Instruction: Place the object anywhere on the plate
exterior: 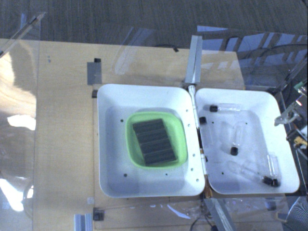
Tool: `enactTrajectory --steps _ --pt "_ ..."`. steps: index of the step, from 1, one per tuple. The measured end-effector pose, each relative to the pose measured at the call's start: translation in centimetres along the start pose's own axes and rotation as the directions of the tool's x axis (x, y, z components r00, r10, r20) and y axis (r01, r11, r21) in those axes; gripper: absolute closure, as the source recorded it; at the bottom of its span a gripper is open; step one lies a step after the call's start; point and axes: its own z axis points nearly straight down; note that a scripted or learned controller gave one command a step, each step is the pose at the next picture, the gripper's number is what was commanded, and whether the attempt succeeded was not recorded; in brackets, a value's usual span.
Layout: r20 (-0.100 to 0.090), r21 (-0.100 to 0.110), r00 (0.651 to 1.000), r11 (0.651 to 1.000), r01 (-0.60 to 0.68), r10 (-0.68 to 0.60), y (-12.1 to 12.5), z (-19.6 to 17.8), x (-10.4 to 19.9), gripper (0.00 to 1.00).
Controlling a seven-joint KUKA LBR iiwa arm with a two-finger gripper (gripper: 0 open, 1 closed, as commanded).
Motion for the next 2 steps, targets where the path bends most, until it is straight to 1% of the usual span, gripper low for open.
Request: enactTrajectory --steps 1,2 --pt "-0.003 -0.006 0.999 0.999 -0.036 0.036 0.6 -6.3 -0.4 0.0" --pt "0.001 0.001 0.996 0.996 -0.087 0.087 0.7 -1.0 -0.5 0.0"
